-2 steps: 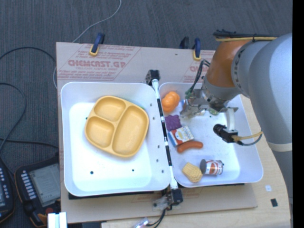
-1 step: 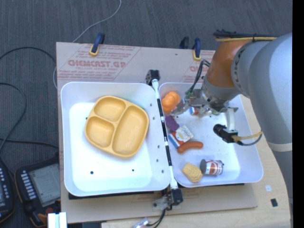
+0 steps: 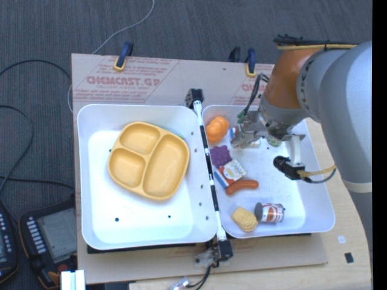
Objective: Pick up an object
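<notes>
The claw hangs low in the right bin, its grip impossible to read, just beside the orange, with the purple grapes, sausage, corn and can further from it, while the left bin cradles a yellow divided plate.

Arm: bulky rounded grey casing, orange band above wrist. Black and yellow cables near wrist. Metallic pincer, small green wires on its mount.
</notes>
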Controlling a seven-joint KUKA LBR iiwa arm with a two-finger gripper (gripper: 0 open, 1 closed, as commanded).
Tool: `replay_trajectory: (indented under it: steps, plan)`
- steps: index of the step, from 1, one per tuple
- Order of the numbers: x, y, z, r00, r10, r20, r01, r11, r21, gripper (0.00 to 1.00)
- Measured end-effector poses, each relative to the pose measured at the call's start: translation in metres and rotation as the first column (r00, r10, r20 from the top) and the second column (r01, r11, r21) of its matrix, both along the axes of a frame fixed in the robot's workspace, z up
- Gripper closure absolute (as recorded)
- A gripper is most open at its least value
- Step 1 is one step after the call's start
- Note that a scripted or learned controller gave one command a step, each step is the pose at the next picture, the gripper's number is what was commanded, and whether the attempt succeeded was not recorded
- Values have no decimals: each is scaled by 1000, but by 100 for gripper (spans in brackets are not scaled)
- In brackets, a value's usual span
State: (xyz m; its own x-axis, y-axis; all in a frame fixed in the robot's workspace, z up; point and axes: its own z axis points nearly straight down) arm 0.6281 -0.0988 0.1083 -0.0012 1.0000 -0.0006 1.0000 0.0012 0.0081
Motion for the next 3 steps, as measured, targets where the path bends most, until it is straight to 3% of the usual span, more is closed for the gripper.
replay_trajectory:
  steps: [1,2,3]
  plan:
    - [0,0,0,1000,0,0,0,1000,0,0]
    - [0,0,10,1000,0,0,0,1000,0,100]
    - [0,0,9,1000,0,0,0,1000,0,0]
